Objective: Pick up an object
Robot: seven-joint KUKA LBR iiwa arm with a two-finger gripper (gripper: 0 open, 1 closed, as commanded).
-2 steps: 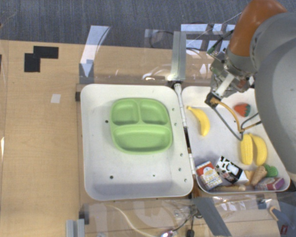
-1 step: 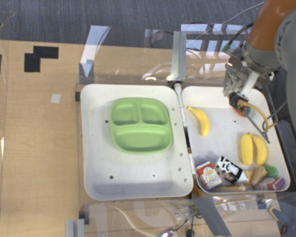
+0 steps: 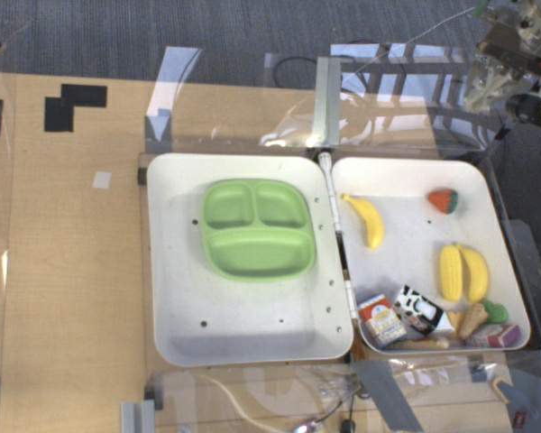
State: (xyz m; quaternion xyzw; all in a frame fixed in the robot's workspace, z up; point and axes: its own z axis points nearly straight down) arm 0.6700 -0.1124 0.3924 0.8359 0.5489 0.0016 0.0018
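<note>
Partly cropped, end effector [image 3: 487, 84] hangs beyond right bin [image 3: 406, 180]

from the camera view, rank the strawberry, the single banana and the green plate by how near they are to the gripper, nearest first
The gripper hangs above the right bin's far right corner.
1. strawberry, right bin, far right part.
2. single banana, right bin, left side by the divider.
3. green plate, middle of the left bin.

Green tray [image 3: 257, 229] — smooth matt plastic; white bins [image 3: 176, 332] — plastic, slight sheen; bench [image 3: 63, 242] — wood-look.
</note>
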